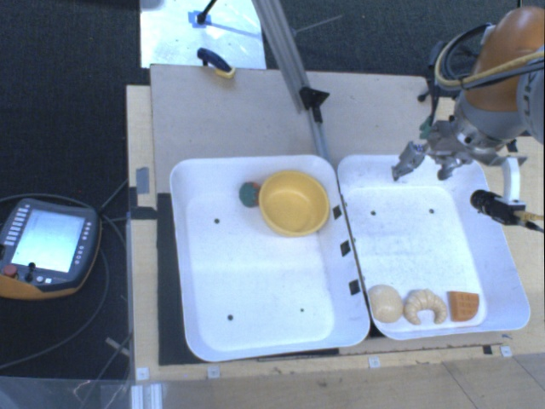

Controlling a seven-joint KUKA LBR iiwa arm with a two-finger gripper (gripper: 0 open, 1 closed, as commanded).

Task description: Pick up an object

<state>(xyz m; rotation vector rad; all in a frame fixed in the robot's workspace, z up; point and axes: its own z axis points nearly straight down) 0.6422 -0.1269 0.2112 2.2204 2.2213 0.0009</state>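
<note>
In the camera view my gripper [423, 166] hangs over the far edge of the right bin [426, 228], open, with nothing between its fingers. Along that bin's near edge lie a pale round bun [384, 302], a croissant [425, 306] and an orange wedge [463, 305], side by side and well below the gripper. The left bin [255, 313] holds a yellow bowl [294, 203] near its far right corner. A small dark green object [249, 194] touches the bowl's left side.
A slanted metal pole [285, 49] with a black clamp [312, 99] rises behind the bins. A teach pendant [44, 247] lies on the floor at the left. A black cable end [494, 205] hangs over the right bin's right side.
</note>
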